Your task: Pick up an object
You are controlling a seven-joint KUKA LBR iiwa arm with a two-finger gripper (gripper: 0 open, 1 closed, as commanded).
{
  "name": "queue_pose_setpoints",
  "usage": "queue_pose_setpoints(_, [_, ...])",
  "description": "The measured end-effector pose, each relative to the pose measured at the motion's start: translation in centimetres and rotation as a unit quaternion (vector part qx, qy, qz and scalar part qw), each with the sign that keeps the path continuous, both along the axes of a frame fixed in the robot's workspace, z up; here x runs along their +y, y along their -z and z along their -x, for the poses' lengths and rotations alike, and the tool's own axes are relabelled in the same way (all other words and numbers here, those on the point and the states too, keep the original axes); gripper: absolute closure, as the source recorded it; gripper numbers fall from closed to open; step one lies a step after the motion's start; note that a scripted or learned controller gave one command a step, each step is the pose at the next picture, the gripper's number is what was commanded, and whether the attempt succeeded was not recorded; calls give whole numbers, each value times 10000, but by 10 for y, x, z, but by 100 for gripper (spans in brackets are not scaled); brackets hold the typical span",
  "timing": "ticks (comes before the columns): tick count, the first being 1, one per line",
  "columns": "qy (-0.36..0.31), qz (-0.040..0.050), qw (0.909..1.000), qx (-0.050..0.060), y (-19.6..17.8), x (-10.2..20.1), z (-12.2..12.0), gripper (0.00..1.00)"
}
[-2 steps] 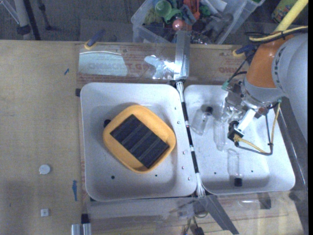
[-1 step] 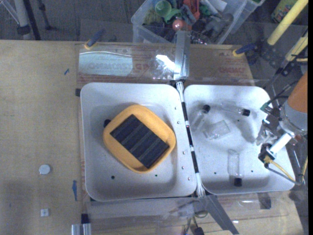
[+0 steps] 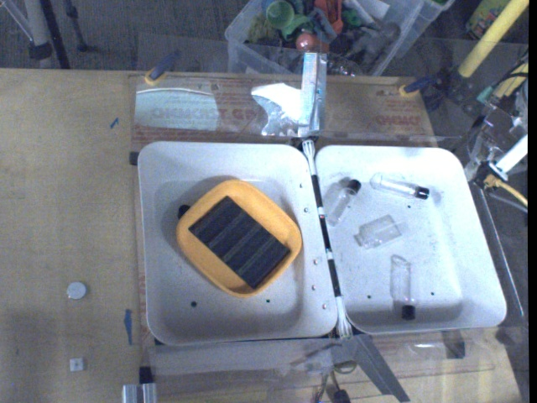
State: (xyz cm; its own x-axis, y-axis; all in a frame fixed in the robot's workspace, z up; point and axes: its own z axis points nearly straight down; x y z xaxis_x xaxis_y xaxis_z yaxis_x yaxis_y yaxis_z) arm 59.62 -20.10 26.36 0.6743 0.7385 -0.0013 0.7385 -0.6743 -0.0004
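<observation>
Toy crate [image 3: 336,15] (clear) behind bins [image 3: 151,250].

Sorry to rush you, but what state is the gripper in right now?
Gripper: cannot be told from this camera view.

Tray [image 3: 239,238] in left bin [image 3: 159,309], four vials [image 3: 401,188] in right bin [image 3: 478,300]

Robotics lab bench, test-cell setup. Plywood bench top [image 3: 59,183] with two white bins [image 3: 159,250] butted side by side, taped-down clear sheet [image 3: 252,107] behind them, clear tote of mixed plastic toys [image 3: 336,15] at the back, loose cables and yellow-padded framing [image 3: 499,23] on the right.
</observation>
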Motion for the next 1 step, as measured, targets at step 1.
queue_pose_setpoints(1, [-1, -1, 10000, 1, 0, 0, 0, 0])
